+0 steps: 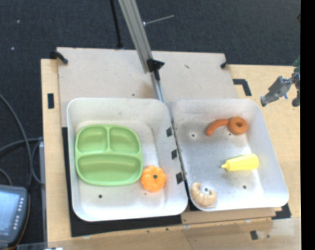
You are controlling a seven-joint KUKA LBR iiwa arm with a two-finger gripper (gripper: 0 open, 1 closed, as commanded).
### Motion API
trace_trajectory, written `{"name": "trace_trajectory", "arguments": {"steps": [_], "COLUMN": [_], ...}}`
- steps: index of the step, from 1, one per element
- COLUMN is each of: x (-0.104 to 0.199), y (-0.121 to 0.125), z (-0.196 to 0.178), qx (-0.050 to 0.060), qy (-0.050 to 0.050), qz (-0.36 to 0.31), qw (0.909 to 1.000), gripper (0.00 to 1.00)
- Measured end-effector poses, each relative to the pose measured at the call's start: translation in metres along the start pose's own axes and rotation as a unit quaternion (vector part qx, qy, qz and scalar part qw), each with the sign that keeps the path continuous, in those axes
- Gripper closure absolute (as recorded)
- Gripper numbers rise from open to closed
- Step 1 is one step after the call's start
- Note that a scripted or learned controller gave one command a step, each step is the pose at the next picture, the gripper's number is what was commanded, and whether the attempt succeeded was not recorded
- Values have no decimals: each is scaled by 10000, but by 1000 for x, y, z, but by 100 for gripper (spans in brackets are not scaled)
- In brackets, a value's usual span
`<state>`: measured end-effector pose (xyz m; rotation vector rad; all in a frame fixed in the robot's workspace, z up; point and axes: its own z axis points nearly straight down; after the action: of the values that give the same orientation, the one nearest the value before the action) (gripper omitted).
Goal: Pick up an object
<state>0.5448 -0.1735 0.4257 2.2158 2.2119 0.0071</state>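
The right bin (267,139) holds an orange sausage (217,126) touching a brown doughnut (238,125), a yellow squeeze bottle (241,163) lying on its side, and a pale bread roll (204,194) at the front left corner. In the left bin (95,212) lie a green divided plate (108,154) and a small orange pumpkin (154,179) beside it. My gripper (281,89) shows at the right edge, beyond the right bin's far right corner, well apart from every object.
A slanted metal pole (136,27) rises from behind the seam between the two bins. A beige board (110,72) lies behind the bins. A monitor (6,212) and cables sit on the floor at the left.
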Motion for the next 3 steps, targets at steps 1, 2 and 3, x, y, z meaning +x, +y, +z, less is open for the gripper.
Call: {"name": "trace_trajectory", "arguments": {"steps": [1,2,3], "x": [-4,12,21], "y": [66,82,53], "z": [128,165,216], "qx": [81,62,83], "qy": [18,13,18], "qz": [-21,-25,-1], "qw": [10000,10000,10000], "gripper": [0,0,0]}}
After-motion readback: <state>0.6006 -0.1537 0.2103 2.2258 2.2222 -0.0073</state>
